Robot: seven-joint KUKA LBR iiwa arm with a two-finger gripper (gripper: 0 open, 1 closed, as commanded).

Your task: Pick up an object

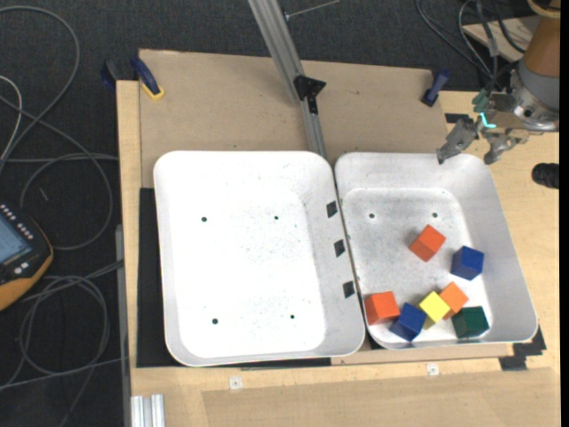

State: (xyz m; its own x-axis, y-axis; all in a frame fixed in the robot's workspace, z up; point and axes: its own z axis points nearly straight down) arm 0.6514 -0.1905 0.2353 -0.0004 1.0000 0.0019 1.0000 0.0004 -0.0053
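On a wooden desk [231, 96] we see two shallow white bins. The left bin [178, 238] comes first. In the right bin [498, 203], blocks cluster near the front: an orange block [382, 306], a blue one [409, 319], yellow [434, 306], another orange [428, 242], a blue block [468, 261] and a green one [470, 322]. Above that bin's far right corner hangs the gripper [468, 149], jaws spread apart, gripping nothing.
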